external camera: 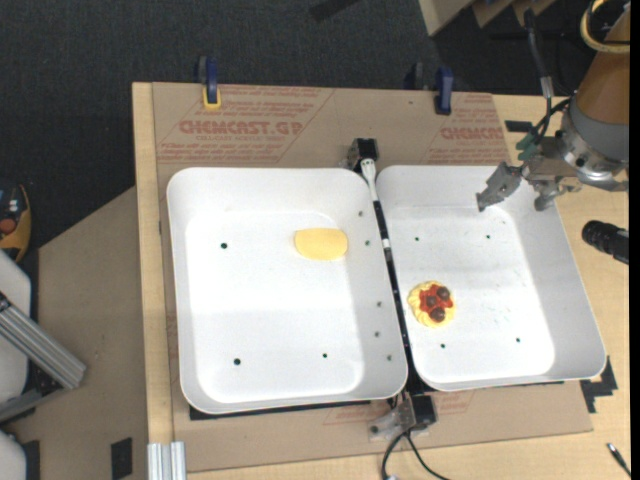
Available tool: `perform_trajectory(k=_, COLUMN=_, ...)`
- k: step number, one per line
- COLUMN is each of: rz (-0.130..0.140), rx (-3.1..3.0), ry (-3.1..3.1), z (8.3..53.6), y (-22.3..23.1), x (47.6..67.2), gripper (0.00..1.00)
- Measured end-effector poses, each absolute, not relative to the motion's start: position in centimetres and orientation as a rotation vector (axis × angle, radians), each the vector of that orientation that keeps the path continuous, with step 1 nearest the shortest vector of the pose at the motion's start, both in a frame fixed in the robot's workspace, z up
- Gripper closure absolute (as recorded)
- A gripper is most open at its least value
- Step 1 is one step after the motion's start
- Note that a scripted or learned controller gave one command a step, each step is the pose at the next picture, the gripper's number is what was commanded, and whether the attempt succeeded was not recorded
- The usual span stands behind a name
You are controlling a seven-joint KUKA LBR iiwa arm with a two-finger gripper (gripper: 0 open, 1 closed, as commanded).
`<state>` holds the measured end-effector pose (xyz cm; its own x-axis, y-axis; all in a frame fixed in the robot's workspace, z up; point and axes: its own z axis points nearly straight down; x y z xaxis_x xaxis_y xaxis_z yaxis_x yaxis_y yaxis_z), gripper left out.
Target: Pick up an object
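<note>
The camera view shows the left bin [200, 268] holding a pale yellow oval piece [321, 243], which lies left of the black divider [385, 268] between the bins, a little toward the far side. Right of this divider, and near it, a small round yellow piece with red and dark spots [433, 304] rests in the right bin [540, 298]. Further right of the divider, above the far right part of that bin, the gripper [518, 192] hangs with its two fingers apart and nothing between them.

Robotics lab: clamped board [300, 118], white bins [200, 268], cabling [400, 448].
</note>
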<state>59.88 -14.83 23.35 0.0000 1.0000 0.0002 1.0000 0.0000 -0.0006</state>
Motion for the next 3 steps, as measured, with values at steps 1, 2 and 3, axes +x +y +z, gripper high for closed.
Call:
perform_trajectory(k=1, rz=0.002, rx=-2.234, ry=-2.221, z=25.3, y=-23.0, x=59.9, gripper=0.00)
perform_trajectory(k=2, rz=-0.003, rx=-2.227, ry=-2.224, z=28.7, y=-22.4, x=57.6, gripper=0.00)
perform_trajectory(k=3, rz=-0.005, rx=-2.229, ry=-2.227, z=35.3, y=-22.5, x=55.1, gripper=0.00)
